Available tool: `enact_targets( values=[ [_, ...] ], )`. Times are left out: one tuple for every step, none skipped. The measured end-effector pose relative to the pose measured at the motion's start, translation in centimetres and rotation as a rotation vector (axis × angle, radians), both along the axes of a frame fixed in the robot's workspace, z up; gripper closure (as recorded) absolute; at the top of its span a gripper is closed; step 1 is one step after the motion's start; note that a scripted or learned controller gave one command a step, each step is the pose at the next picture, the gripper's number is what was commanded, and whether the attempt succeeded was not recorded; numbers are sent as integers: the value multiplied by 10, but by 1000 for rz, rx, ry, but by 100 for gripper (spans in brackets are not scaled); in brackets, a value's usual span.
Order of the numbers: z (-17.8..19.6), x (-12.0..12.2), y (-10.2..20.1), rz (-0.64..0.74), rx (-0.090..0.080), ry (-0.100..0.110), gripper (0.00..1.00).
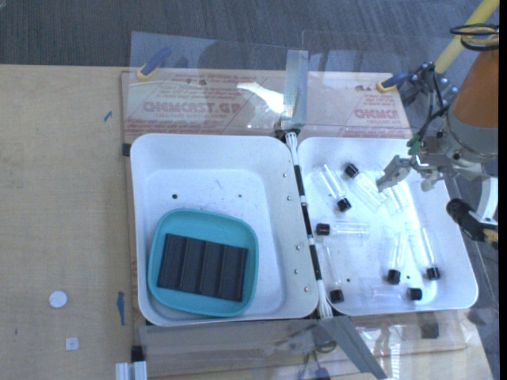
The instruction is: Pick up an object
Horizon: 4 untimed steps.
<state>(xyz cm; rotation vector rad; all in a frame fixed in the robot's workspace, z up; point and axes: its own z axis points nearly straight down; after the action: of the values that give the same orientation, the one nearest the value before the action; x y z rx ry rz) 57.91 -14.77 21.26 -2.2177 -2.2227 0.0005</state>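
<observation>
Several clear plastic vials with black caps lie scattered in the right bin [463, 279]. One vial [336, 190] lies near the bin's upper left, another vial [342, 229] at mid-left, and a third vial [394, 261] toward the front. My gripper [409, 176] hangs over the upper right part of this bin, above the vials. One grey fingertip [388, 176] points left and the other sits to its right. The gripper is open, with nothing between its fingers.
The left bin [144, 158] holds a teal tray [164, 229] with a black ribbed insert [202, 266]. A divider [305, 212] separates the bins. A clear plastic sheet [238, 93] stands behind them. Cables and the arm's orange band [479, 93] crowd the right side.
</observation>
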Motion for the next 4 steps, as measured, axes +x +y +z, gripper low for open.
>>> enact_targets(
  values=[
    [-101,34,-60,74,-6,-30,0],
    [-126,35,-33,121,-1,-4,0],
    [-125,65,44,206,-2,-10,0],
    [-125,86,48,271,-4,-8,0]
  ],
)
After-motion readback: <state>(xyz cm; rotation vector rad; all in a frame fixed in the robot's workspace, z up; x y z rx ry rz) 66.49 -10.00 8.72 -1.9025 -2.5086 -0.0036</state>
